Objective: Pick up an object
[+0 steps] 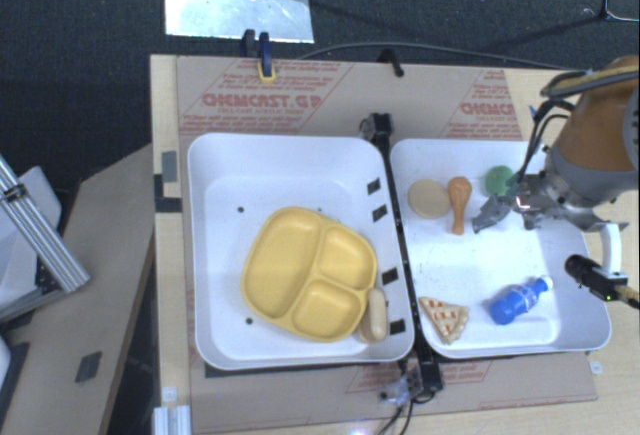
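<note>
Gripper point(492, 216), jaws seemingly parted and empty, hovers beside the toy drumstick point(459, 202) in the right bin point(575, 335): likely light, rigid, slick plastic, best pinched across its narrow shaft.

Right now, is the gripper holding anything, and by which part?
Nothing is held. The gripper hangs over the right bin with nothing between its fingers, beside the drumstick and near the green object.

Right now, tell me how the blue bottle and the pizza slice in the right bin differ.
The blue bottle is rounded, glossy blue with a white cap, lying on its side, aimed up-right. The pizza slice is a flat tan triangle with a crust edge, left of the bottle, nearer the divider. Both lie along the near side of the right bin, apart from the claw.
</note>
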Robot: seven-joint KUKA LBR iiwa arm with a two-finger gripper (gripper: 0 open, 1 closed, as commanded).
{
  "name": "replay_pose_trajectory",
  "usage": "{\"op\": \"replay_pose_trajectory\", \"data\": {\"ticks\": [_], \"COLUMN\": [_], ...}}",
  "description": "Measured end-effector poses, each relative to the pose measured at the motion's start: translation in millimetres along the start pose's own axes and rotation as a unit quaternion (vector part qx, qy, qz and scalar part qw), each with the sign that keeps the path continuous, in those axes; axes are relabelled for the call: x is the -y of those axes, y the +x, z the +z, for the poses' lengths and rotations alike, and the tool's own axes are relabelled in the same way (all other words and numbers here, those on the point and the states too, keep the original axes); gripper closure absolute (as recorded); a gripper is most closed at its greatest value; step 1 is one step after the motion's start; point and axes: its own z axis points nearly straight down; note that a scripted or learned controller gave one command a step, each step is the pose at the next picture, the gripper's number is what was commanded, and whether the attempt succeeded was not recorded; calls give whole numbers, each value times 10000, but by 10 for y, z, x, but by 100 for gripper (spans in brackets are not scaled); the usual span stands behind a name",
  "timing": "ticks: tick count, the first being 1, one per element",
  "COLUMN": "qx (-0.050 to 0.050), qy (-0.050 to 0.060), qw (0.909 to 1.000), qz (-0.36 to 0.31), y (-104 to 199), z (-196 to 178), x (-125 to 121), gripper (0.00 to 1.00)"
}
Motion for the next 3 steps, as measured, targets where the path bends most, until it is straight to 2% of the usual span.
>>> {"op": "replay_pose_trajectory", "data": {"ticks": [1,2,3], "qx": [0,11,14], "qy": [-2,-33,-46], "qw": [10000,10000,10000], "qz": [4,2,-4], "y": [6,-2,-40], "z": [521,385,-71], "x": [-1,-16,-83], "gripper": [0,100,100]}}
